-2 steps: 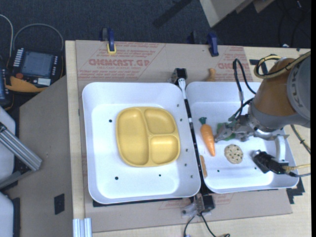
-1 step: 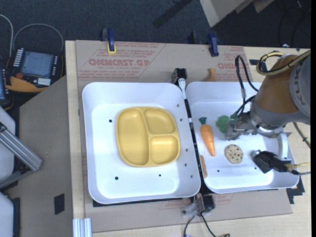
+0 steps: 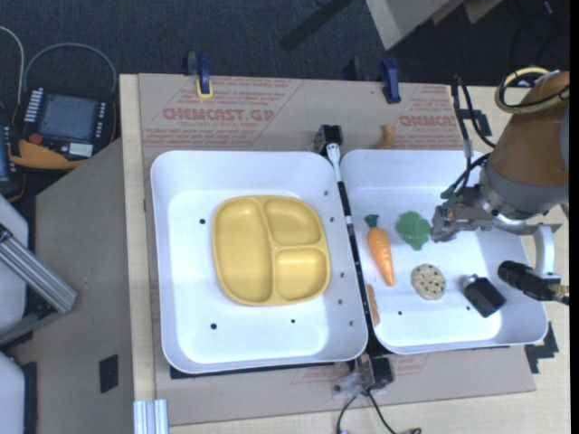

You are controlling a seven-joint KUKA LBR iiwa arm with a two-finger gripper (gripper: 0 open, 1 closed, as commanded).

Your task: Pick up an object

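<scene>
Green broccoli (image 3: 413, 229) lying mid-right of frame in right bin (image 3: 425, 333), beside carrot (image 3: 381, 254) and cookie (image 3: 428, 281). Gripper (image 3: 442, 225) hanging just right of broccoli, likely lining up grasp; cannot tell its state. Nothing being held. Yellow divided plate (image 3: 270, 248) sitting in left bin (image 3: 181, 242), probably as drop-off spot.

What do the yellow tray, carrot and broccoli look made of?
Yellow divided tray: likely moulded plastic, smooth, with a soft sheen on its compartment walls. Carrot: probably plastic toy food, uniform orange with a glossy highlight. Broccoli: also looks like toy plastic or rubber, flat green and lumpy; too small to tell which.
</scene>
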